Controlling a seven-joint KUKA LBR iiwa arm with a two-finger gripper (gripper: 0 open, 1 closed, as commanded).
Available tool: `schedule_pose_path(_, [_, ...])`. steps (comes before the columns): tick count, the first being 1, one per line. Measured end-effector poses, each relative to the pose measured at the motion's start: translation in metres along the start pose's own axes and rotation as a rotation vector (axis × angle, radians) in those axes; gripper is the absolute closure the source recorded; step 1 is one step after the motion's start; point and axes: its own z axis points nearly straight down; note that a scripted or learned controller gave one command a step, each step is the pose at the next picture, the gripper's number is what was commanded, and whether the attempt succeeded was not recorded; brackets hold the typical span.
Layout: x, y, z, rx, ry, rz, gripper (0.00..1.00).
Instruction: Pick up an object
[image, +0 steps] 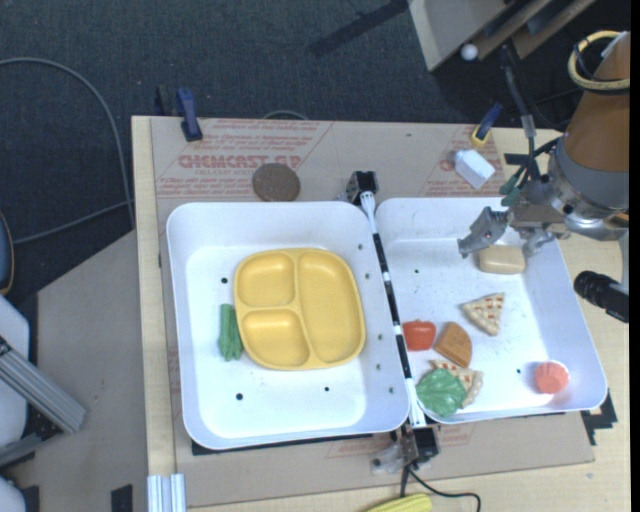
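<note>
The gripper (497, 237) hangs low over the far part of the right bin (580, 335), directly above and seemingly touching a pale beige bread-like piece (501, 261), apparently chosen because it lies apart from the nearer food cluster; whether anything is gripped cannot be told.

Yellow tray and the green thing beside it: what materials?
Yellow tray: looks like moulded plastic, smooth with a slight sheen, three pressed compartments with rounded edges. Green thing: probably plastic or rubber toy food, matte, ridged like a pea pod; too small to be sure.

Yellow plate (300, 305); green pod (230, 332); white bins (190, 300).
</note>
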Motion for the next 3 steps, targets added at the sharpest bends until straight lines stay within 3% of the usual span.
schedule_pose_path(1, [-0.070,0.042,0.106,0.000,-0.001,0.001,0.00])
schedule_pose_path(2, [-0.102,0.010,0.191,-0.001,-0.001,0.001,0.00])
schedule_pose_path(3, [-0.080,-0.018,0.191,0.000,0.001,0.001,0.00])
